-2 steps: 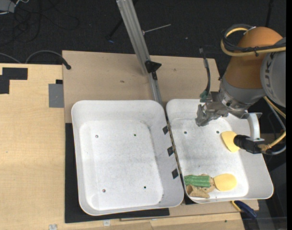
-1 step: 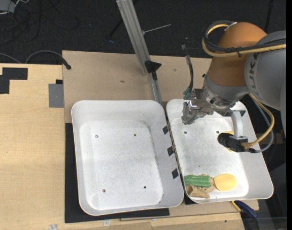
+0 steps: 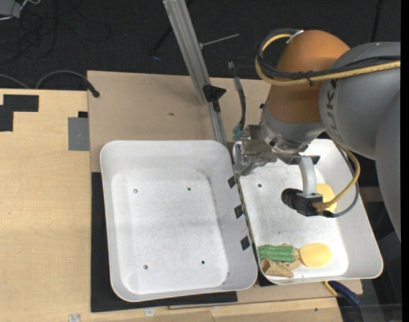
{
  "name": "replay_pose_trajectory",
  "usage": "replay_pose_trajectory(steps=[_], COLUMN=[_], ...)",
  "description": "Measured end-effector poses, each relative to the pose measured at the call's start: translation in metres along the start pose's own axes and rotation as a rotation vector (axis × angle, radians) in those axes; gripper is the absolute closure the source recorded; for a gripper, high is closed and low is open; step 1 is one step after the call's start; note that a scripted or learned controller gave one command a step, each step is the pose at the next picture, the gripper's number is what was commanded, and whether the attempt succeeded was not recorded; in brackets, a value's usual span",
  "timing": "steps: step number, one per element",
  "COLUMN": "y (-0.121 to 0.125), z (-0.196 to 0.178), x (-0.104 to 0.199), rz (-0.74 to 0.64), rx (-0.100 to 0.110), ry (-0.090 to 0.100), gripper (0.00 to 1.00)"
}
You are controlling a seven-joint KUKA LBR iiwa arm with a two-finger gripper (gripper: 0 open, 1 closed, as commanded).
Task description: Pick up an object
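Observation:
In the right bin (image 3: 355, 257), a green cactus-like toy (image 3: 276, 252) lies at the near edge. A tan lumpy piece (image 3: 279, 268) sits just in front of it, and a flat yellow round piece (image 3: 316, 254) lies to its right. Another yellow object (image 3: 325, 192) sits mid-bin on the right, partly hidden by robot parts. My gripper (image 3: 247, 158) hangs low over the bin's far left corner, close to the wall shared with the other bin and well away from all the objects. Nothing can be made out in it.
The left bin (image 3: 124, 180) stands beside the right one, their walls meeting under my gripper. A slanted aluminium bar (image 3: 191, 52) rises behind the bins. The arm's grey and orange body (image 3: 312, 79) covers the far part of the right bin.

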State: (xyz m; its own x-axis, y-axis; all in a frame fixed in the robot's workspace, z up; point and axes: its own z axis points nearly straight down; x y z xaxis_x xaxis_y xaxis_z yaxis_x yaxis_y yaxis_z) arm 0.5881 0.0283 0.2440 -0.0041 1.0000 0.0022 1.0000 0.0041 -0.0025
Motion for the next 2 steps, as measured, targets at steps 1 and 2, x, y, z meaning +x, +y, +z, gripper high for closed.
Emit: replay_pose_trajectory(steps=[1,2], y=[0.0014,0.0012], z=[-0.005,-0.0048], x=[0.0541,0.052], rz=[-0.001,0.001], rx=[0.0,0.001], ry=[0.0,-0.003], gripper=[1.0,0.0])
